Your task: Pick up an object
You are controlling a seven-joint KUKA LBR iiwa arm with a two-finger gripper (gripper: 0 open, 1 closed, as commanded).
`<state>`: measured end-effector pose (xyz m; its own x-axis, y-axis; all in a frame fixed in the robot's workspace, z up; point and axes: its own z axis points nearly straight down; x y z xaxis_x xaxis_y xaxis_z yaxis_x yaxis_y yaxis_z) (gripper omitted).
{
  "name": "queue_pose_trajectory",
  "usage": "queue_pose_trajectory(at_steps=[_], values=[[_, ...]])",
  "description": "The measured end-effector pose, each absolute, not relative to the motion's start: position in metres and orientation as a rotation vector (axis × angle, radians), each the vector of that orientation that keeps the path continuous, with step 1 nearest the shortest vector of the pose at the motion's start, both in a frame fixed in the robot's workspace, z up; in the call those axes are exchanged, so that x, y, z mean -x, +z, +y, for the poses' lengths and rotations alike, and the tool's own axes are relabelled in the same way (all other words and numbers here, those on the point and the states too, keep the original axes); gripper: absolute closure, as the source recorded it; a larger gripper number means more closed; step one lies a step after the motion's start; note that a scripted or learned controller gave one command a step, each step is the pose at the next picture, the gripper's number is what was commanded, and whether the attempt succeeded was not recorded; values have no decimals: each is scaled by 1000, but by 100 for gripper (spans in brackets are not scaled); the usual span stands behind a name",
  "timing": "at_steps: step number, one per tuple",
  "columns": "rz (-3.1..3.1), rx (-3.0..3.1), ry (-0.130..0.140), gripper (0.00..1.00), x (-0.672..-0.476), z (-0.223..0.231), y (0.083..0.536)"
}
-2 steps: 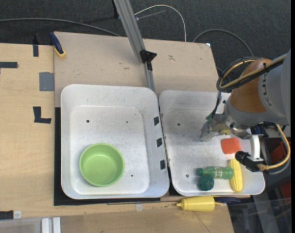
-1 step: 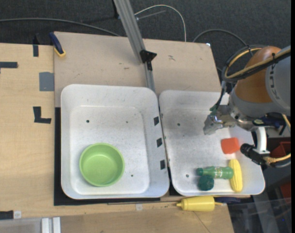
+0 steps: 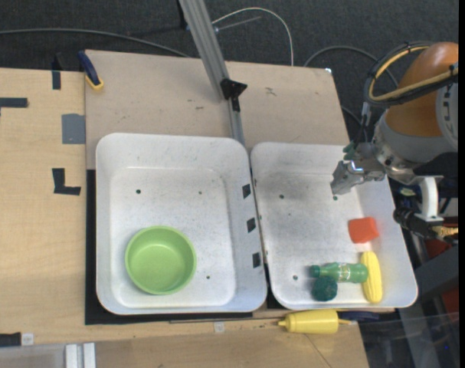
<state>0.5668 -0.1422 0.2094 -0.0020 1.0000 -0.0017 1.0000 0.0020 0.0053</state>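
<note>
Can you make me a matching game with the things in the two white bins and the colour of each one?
Things:
1. bowl
2. block
3. banana
4. bottle

Colours:
A. yellow
B. dark green
C. light green
D. orange

Right pairs: 1-C, 2-D, 3-A, 4-B. The bowl sits alone in the left bin; the other three lie in the right bin.
</note>
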Motion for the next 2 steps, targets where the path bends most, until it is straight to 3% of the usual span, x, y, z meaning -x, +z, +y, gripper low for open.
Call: queue_pose_trajectory(at_steps=[1,2], values=[[2223,-2221,-1,100,-567,-142,215],[2230,-2215,2,100,-563,-89,227]])
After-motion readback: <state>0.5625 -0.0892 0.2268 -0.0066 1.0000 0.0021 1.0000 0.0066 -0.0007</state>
